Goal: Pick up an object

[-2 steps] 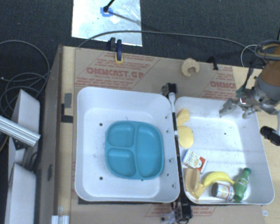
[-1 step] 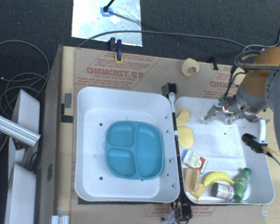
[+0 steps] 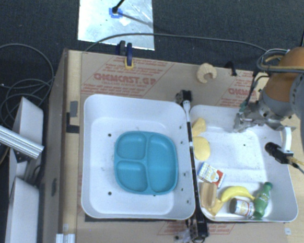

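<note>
A: Reading the writing first: the brown board under the bins is carrying red print, "CHEMCAST GP", near its far edge, and the same print is repeating at the far right, partly cut off by the arm. The small packet is showing red and white, but its text is too small to read. The jar label is also unreadable.

B: Counting the bins?

A: Two white bins are sitting side by side. The left bin is holding one blue plate with three compartments. The right bin is holding the loose items.

B: Listing those items?

A: One banana, one green bottle lying on its side, one jar just beside the bottle, one packet, two pale yellow lumps along the left wall, and one tan piece touching the banana's near end. All are lying in the left and near parts of the right bin. One beige lump is lying on the board beyond the bins.

B: Reporting the gripper?

A: The gripper is hanging over the far edge of the right bin, well apart from the items. Its opening cannot be judged from this angle, and nothing is showing between its tips. One blue and yellow clamp is sitting at the board's far edge.
</note>
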You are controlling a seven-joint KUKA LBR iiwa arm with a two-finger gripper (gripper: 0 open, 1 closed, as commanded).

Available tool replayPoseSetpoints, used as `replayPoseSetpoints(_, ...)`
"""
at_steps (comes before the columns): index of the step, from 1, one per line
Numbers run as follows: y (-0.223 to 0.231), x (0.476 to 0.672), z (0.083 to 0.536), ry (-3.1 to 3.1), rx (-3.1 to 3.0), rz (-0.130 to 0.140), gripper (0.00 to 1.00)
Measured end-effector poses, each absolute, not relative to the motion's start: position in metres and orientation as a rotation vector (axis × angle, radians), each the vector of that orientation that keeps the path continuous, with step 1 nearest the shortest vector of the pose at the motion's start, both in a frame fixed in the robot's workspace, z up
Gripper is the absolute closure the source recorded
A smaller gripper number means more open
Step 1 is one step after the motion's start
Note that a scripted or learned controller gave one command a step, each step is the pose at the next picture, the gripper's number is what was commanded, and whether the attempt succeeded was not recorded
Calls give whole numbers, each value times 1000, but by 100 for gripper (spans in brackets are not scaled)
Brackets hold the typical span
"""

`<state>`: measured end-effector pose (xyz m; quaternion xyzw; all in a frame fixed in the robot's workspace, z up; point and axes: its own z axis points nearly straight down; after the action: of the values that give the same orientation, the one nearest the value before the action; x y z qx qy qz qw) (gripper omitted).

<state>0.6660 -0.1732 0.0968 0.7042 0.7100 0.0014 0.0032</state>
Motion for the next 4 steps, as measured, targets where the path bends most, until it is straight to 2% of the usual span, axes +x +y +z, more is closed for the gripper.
replayPoseSetpoints(1,-86,669,85,2226,2216,4,100)
replayPoseSetpoints(2,-100,614,84,2222,2219,0,100)
replayPoseSetpoints(3,-95,669,85,2223,2215,4,100)
replayPoseSetpoints(4,-95,670,97,2224,2211,6,100)
